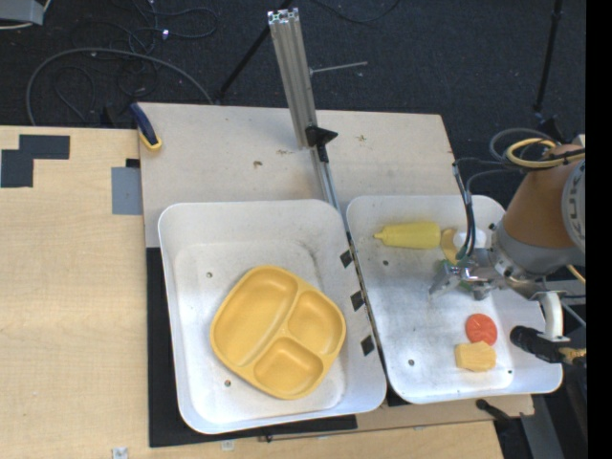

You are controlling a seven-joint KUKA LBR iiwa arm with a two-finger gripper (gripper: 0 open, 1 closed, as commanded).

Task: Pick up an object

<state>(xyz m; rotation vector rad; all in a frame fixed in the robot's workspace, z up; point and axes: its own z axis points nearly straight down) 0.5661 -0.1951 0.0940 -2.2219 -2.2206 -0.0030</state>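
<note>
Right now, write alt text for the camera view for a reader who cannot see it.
A grey robot arm reaches from the right, its gripper low over the right white bin, beside a yellow corn cob, with a red piece and a yellow piece nearer the front. The left white bin holds a yellow divided tray.

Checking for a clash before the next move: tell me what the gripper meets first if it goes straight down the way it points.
Probably the bare floor of the right bin. The gripper hangs just below the yellow corn cob, well above the red piece; depth is unclear.

Two bins (182, 256), one tray (277, 331), three toys (408, 235)
</note>
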